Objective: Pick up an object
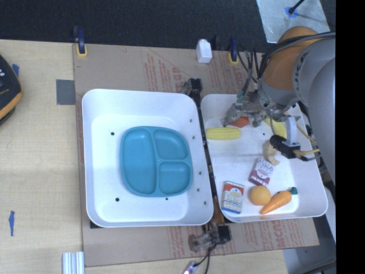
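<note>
The blue divided plate (pixel 157 160) lay in the left bin (pixel 91 153). Right of it, in the right bin (pixel 308 207), the yellow corn cob (pixel 223 133) lay lengthwise, just below my gripper (pixel 242 114), whose state I could not tell. Farther right sat a red item (pixel 242 121), carton (pixel 232 197), packet (pixel 262 172), orange (pixel 259 195) and carrot (pixel 278 201).

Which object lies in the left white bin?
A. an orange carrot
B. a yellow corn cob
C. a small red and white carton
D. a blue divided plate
D: the blue divided plate lies alone in the middle of the left bin, while the carrot, the corn cob and the small carton all lie in the right bin.
</note>
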